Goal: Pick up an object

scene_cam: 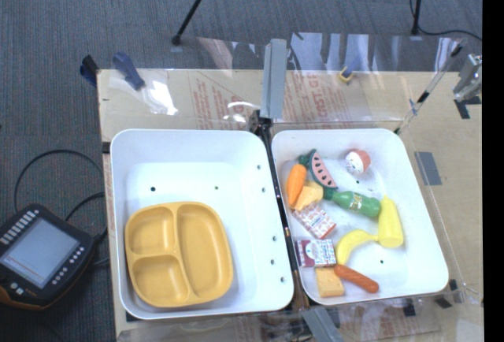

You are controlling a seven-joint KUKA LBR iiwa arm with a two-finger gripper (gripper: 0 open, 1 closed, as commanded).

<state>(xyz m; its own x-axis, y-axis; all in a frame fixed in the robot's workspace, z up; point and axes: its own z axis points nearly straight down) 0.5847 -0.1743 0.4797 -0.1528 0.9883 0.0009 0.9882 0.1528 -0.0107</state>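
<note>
Yellow plastic, a three-part tray [179,254] lies in the left bin [134,151]. The right bin [413,167] holds the toy food: a carrot [294,184] beside a watermelon slice [321,169], a green bottle [356,204] (its end touching a yellow corn cob [390,224]), and a banana [352,244]. How the gripper stands I cannot tell.

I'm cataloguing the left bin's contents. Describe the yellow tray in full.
The yellow tray looks like matte moulded plastic, roughly square with rounded corners. Raised ridges split it into three compartments: one large along the right and two smaller on the left. It lies flat, right way up and slightly rotated, in the front left part of the left bin, resting on the bin's floor.
</note>
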